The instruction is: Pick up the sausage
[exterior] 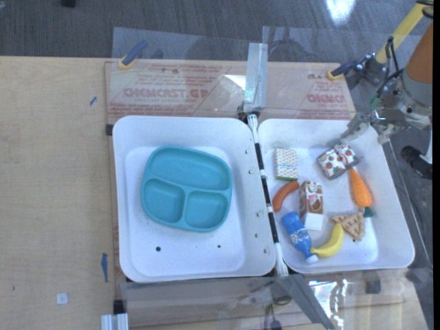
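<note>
In the camera view we see a pale wooden bench [55,184] bearing two shallow white bins side by side, with a dark grey floor [206,2] beyond its far edge that catches a glare of ceiling light. Clear plastic sheets printed in red [179,91] lie against the bins' far edges. The left white bin [130,253] carries a teal plastic plate with three compartments [187,188] at its middle. In the right white bin [392,246], the small orange-red toy sausage [284,194] lies near the left edge, beside a green-and-white toy box [287,163]. A brown-and-white toy carton [312,199] sits just right of it, and a blue toy bottle [296,231] and a yellow toy banana [330,243] lie towards the near edge. An orange toy carrot [360,188] lies by the right edge. The grey two-finger gripper [349,139] hangs over the far right corner, its fingers parted narrowly just above a red-and-white patterned toy packet [337,161], holding nothing.
</note>
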Robot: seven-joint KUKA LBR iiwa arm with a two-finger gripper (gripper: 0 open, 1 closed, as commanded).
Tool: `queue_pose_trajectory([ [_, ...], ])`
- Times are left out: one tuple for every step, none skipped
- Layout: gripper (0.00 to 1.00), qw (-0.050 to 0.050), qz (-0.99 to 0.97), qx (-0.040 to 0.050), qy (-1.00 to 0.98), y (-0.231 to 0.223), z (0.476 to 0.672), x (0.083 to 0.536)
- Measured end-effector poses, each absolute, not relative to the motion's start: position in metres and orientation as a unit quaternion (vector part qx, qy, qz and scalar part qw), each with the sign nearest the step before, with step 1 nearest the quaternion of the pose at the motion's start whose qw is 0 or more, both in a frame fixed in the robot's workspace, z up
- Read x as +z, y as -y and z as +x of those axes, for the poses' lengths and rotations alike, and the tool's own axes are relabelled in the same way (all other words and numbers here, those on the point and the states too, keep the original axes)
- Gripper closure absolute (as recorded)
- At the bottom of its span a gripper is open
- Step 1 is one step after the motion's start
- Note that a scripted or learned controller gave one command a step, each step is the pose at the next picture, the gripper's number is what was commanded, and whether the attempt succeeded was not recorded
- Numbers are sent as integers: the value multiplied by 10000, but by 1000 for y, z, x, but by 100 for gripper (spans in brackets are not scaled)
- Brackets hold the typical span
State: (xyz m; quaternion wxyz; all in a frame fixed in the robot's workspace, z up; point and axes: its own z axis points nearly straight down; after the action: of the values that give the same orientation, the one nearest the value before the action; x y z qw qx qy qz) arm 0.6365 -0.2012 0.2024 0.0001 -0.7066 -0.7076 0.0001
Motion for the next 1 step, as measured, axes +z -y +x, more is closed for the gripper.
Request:
queue_pose_trajectory([
  [0, -1, -6957, 0, 7183, 164, 597, 119],
])
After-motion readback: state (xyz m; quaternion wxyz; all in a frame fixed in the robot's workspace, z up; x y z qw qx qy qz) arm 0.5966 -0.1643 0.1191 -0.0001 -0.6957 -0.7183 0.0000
